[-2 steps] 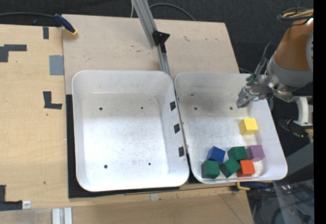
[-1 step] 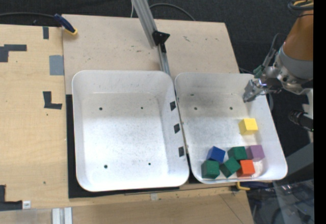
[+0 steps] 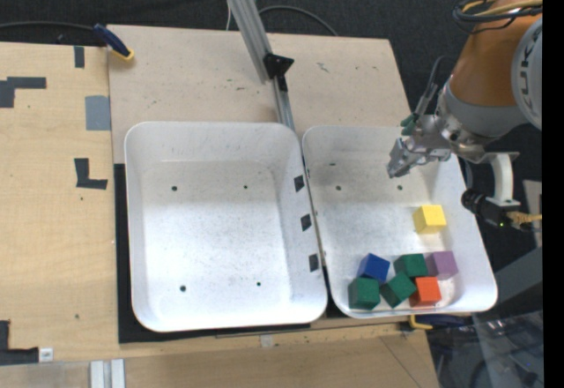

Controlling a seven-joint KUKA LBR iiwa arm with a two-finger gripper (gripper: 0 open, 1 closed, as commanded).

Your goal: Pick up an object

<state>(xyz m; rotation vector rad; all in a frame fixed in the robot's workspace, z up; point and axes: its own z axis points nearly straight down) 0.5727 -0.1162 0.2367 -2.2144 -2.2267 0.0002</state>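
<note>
Gripper [image 3: 398, 167] seen above right bin [image 3: 352, 144], up-left of yellow cube [image 3: 431, 217], apart from it. Jaw opening couldn't be told; nothing apparently held. Descent here risked empty closure.

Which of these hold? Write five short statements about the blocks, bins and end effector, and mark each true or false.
1. All the blocks lie in the right bin. True.
2. The yellow block sits apart from the cluster. True.
3. The end effector grips the yellow block. False: it hangs over bare bin floor, up-frame of that block.
4. The blue block lies in the left bin. False: it is in the right bin, beside a green block.
5. The orange block sits next to the purple block. True.
</note>
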